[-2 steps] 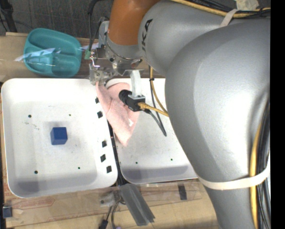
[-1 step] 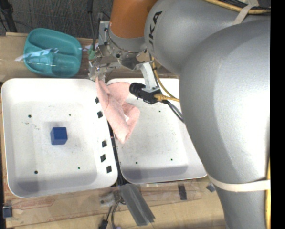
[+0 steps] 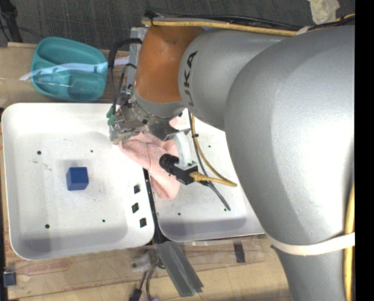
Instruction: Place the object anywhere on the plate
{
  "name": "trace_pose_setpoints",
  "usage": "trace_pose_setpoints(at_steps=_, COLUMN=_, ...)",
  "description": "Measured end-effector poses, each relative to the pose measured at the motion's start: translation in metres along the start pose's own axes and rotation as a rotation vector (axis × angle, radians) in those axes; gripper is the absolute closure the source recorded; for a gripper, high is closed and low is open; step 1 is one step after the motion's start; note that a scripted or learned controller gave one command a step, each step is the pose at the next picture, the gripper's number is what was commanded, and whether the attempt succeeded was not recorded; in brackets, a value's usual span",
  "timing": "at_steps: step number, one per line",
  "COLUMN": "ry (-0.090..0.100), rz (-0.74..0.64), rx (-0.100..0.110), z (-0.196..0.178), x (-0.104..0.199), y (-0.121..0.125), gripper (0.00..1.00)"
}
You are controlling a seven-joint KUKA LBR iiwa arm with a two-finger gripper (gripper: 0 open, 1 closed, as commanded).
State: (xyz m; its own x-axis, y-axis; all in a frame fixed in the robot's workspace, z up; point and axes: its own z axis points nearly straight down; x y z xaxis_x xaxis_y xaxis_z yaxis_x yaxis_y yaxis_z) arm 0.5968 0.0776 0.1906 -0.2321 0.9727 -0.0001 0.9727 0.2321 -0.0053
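Observation:
A small blue cube lies on the floor of the left bin, left of centre. A pink plate sits tilted across the ridge between the two bins, its upper part hidden under the arm's wrist. My gripper hangs at the left bin's upper right, right at the plate's upper left edge and well to the right of and above the cube. Nothing can be made out in it.
The arm's grey body and orange band cover most of the right bin. A black fitting with a yellow cable hangs over the plate. A teal bag lies outside the bins at the upper left.

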Motion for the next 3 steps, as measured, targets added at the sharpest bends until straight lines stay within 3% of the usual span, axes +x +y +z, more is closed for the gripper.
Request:
trace_pose_setpoints(at_steps=1, ry=0.0, rz=0.337, rx=0.002, z=0.049, x=0.079, y=-0.011, gripper=1.0)
trace_pose_setpoints(at_steps=2, ry=0.001, rz=0.135, rx=-0.004, z=-0.001, x=0.007, y=-0.034, gripper=1.0)
trace_pose_setpoints(at_steps=3, ry=-0.001, rz=0.037, rx=0.0, z=0.1, x=0.086, y=0.024, gripper=1.0)
